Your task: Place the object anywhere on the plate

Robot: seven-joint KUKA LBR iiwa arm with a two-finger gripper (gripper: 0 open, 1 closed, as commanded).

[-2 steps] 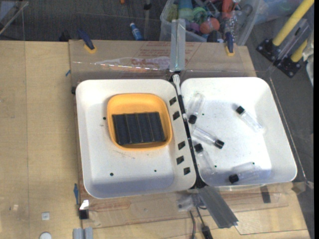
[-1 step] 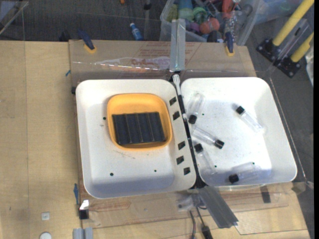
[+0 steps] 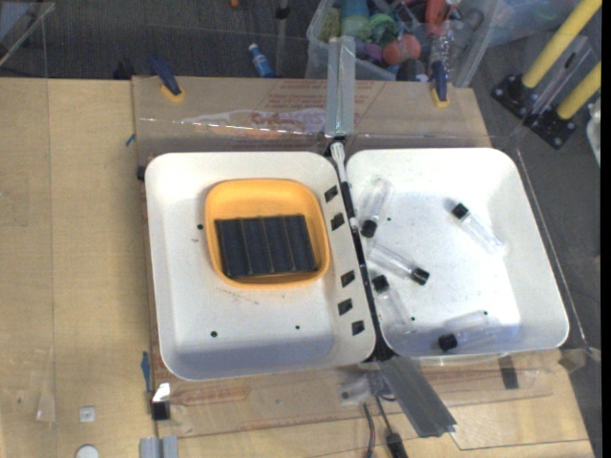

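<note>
A grey flat bar (image 3: 418, 401) is sticking out at the front of the wooden surface (image 3: 67, 256), just below where the two white bins are meeting.

The right bin (image 3: 535, 284) is holding clear little tubes with black caps. One tube (image 3: 470, 332) is lying near the front wall. Another tube (image 3: 401, 268) is lying in the middle, close to the left wall. A third tube (image 3: 475, 226) is lying farther back, well apart from the others. A fourth tube (image 3: 374, 205) is leaning near the back left side. Small black tabs (image 3: 346, 278) are running in a row along the line between the bins.

The left bin (image 3: 181, 332) is holding a yellow-orange plate (image 3: 218, 206) with round corners. A black block (image 3: 265, 245) is lying flat on the plate. It is dark, has raised stripes running front to back, and is covering most of the plate's middle.

Whether the end effector is open or closed cannot be told.

Behind the bins, a shiny metal strip (image 3: 340, 84) is standing up, with blue clamps (image 3: 169, 85) on the back board. Farther away, a clear box of colourful toys (image 3: 406, 12) and yellow poles (image 3: 571, 34) are sitting on the floor.
</note>
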